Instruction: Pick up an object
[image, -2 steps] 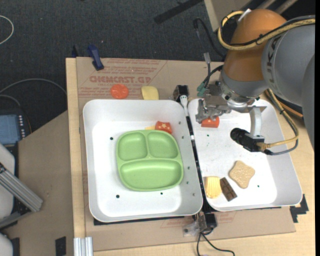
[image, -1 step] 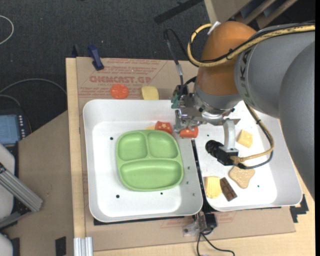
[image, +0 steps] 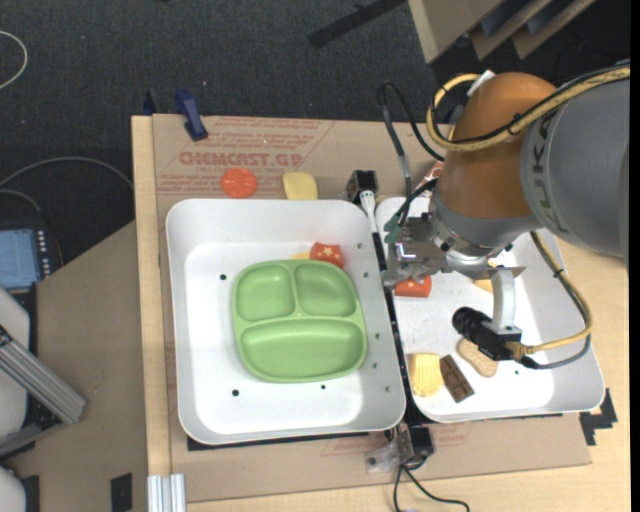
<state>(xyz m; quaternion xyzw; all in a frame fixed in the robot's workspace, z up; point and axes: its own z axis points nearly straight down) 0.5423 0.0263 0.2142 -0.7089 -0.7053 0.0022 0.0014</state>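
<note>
a dark grey carpet floor (image: 90, 70) surrounds a tan cardboard sheet (image: 250, 145) printed with red lettering. thin white cables (image: 20, 180) loop across the carpet at the left. a blue screen (image: 15, 255) sits at the left edge, with a slanted metal rail (image: 40, 375) below it. a wooden board (image: 480, 25) lies at the top right. the light is even and soft

A lime-green divided plate (image: 298, 321) sits in the white left bin (image: 190, 300). A red block (image: 327, 254) lies above it. The arm's band (image: 492, 110) is orange; the counter (image: 150, 200) is tan cardboard with red print.
</note>
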